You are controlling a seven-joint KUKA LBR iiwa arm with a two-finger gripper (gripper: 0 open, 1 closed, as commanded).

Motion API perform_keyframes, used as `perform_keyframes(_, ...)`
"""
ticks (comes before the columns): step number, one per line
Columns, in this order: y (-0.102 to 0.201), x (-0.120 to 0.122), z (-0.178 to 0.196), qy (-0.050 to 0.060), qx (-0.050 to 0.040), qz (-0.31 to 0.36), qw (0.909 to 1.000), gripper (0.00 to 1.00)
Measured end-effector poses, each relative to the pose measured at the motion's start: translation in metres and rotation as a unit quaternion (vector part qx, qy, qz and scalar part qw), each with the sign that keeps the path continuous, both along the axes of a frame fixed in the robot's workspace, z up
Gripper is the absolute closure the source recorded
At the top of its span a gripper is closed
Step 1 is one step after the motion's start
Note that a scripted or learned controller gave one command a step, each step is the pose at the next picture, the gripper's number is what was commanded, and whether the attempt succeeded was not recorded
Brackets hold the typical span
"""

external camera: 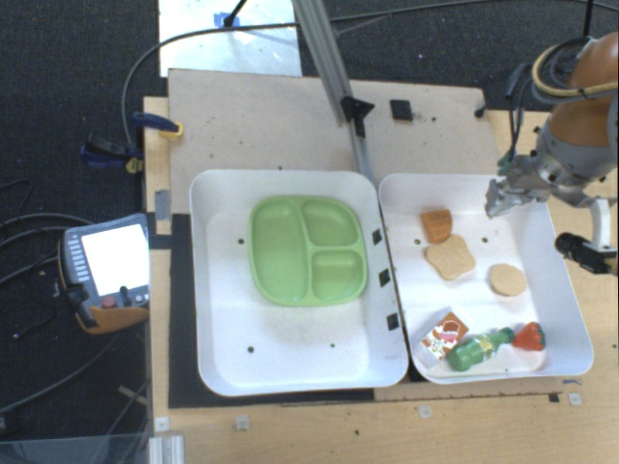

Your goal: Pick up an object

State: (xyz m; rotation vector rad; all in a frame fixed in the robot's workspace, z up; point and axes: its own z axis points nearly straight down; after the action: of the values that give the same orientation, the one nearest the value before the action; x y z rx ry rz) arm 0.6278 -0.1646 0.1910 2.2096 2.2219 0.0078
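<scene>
Camera view: wooden bench [290, 124] bearing white bins, dark carpet [68, 56] around.

Pale green divided plate [309, 250] in white bin [218, 356], tan bread slice [451, 258], orange-brown chunk [437, 225], beige round [507, 280], green bottle [477, 349], red piece [528, 336], red-white packet [444, 336].

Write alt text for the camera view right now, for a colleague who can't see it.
The arm's tool hovers over the far edge of the right bin, which holds a bread slice, a round cracker, an orange-brown piece, a green bottle, a small carton and a red item. The left bin holds a green divided plate.
</scene>
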Motion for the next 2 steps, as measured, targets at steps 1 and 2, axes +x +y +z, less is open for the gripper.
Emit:
perform_keyframes(1, 0.000, 0.002, 0.055, 0.000, 0.0000, 0.000, 1.0000, 1.00)
perform_keyframes(2, 0.050, -0.008, 0.047, 0.004, 0.0018, 0.002, 1.0000, 1.00)
